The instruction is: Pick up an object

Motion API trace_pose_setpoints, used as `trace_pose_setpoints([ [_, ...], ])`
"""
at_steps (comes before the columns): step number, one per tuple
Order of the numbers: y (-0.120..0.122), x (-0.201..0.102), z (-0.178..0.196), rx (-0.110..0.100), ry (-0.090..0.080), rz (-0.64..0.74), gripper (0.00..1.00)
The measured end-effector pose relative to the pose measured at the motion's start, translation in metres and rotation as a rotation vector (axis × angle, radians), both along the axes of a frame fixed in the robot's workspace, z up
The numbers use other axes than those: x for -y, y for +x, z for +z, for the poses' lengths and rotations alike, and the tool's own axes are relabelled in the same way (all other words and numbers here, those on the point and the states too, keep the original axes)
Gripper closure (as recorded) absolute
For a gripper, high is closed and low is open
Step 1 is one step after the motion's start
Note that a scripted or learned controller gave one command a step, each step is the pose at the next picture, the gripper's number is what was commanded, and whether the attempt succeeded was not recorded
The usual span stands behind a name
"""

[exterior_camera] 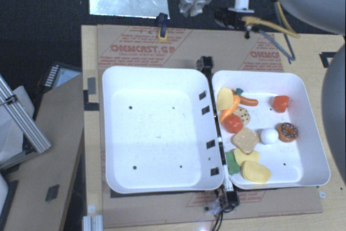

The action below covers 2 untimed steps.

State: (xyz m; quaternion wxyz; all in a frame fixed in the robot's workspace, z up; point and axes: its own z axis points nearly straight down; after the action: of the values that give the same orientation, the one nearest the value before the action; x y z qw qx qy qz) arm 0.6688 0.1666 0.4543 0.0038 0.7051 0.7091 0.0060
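At 9 o'clock sits the left bin [157, 127], white w/ dark dots on its floor. Right bin [311, 132] at 3 o'clock holds the toy food, packed toward its left wall: yellow piece [224, 98], carrot [248, 100], cookie [242, 115], tomato [233, 123], toast [246, 140], green bit [232, 162], yellow chip [255, 172], then white egg [268, 136], red piece [280, 103], donut [287, 132]. Gripper [193, 0] hangs at 12 o'clock, beyond both bins, nothing visibly between fingers; open or closed — can't tell.
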Motion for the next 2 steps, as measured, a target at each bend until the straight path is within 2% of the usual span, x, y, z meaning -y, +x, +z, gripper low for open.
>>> trace_pose_setpoints([
  [1,-0.029,-0.045,-0.135,-0.021,-0.004,0.002,1.00],
  [2,0.001,-0.049,-0.065,-0.007,-0.001,0.001,1.00],
])
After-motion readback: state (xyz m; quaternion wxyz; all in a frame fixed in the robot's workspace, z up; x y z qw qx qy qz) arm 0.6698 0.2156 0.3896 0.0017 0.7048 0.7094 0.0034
